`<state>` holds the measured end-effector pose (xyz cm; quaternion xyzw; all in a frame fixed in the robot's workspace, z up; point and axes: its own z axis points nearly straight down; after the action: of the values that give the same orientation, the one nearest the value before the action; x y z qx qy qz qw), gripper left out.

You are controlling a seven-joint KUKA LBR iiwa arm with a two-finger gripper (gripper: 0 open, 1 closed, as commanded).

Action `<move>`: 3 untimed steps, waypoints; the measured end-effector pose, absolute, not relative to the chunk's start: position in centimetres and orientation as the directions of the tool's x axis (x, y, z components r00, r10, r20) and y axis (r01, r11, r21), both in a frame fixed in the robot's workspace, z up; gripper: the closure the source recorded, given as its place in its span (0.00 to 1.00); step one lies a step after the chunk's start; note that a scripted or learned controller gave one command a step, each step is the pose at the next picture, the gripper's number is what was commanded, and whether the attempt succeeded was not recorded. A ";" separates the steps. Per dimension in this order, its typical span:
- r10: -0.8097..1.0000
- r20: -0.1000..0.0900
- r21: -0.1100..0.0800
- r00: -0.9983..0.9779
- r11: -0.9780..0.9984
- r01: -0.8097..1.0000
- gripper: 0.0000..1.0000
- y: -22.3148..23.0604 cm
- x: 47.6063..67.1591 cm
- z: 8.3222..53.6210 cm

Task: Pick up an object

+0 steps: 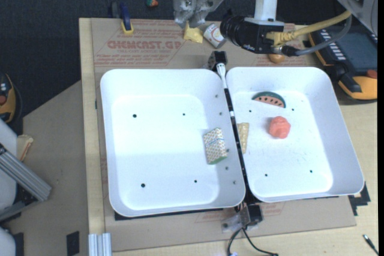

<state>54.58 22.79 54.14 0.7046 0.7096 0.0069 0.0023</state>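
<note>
My gripper (193,9) hangs high at the top of the camera view, over the cardboard behind the two bins. The right bin (336,129) holds a watermelon-slice toy (268,99), a pink-red lump (279,127) just below it, and a beige piece (242,136) against the bin's left wall. In the left bin (120,129) a patterned green-and-white packet (215,145) lies against the right wall. A yellow piece (193,34) and a white-brown thing (213,36) show just under the gripper; I cannot tell whether they are held or lying on the cardboard.
A cardboard sheet (144,45) with red print lies under and behind the bins. A blue-and-yellow clamp (126,18) sits at its back left edge. A small orange thing (276,57) lies behind the right bin. A small colourful object (153,2) rests on the dark floor.
</note>
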 end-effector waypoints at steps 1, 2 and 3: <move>1.000 -0.004 -0.011 -0.001 0.001 1.000 1.00 22.4 51.3 44.8; 1.000 -0.003 -0.010 0.000 -0.001 1.000 1.00 22.4 49.4 38.8; 1.000 0.010 0.017 -0.002 0.002 1.000 1.00 22.4 47.9 53.8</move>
<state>47.88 22.44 53.76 0.7062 0.7079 0.0096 0.0028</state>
